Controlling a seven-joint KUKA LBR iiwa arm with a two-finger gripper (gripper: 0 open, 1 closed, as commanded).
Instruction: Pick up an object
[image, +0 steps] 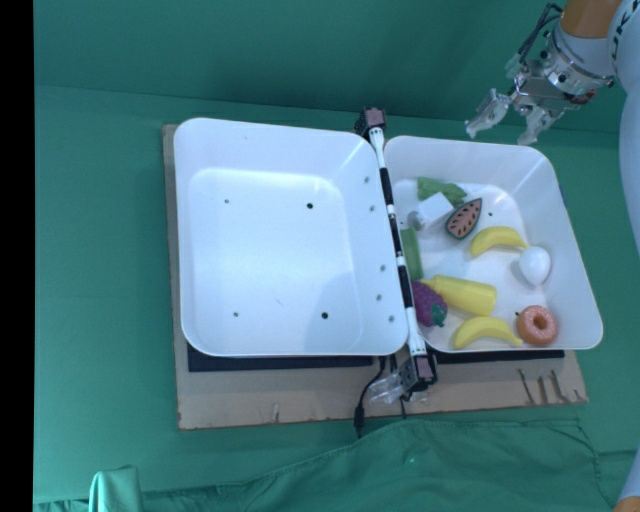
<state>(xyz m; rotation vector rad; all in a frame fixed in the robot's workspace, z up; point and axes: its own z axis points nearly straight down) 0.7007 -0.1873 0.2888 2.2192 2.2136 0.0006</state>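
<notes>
At top right, above the far rim of the right bin, hangs the silver two-finger gripper (510, 118) on the grey arm with orange band (590, 20). Fingers spread apart, nothing between them; tips point down-left, over the green cloth just behind the bin, not inside it.

Right shallow white plastic bin (570, 215) holds all the objects:
- red watermelon slice toy with dark seeds (464, 218), near the bin's middle top.
- small white block (432, 210), just left of the watermelon, lying over a green leafy piece (440, 188).
- yellow banana toy (497, 239), just right of and below the watermelon.
- white egg-shaped object (534, 265), just beside that banana's right end.
- long green vegetable piece (411, 253), along the left wall.
- purple grape bunch toy (430, 303), lower left, touching the yellow cylinder-like corn or squash toy (464, 295) on its right.
- second yellow banana toy (485, 332), near the front wall.
- orange ring donut toy (538, 325), front right corner, just beside the second banana's tip.

Left shallow white plastic bin (200, 150) has a few dark dots on its floor. Black-and-white striped bar (393, 230) runs between the two bins. Both bins sit on a brown cardboard sheet (300, 405) on the green cloth-covered bench (100, 250).
</notes>
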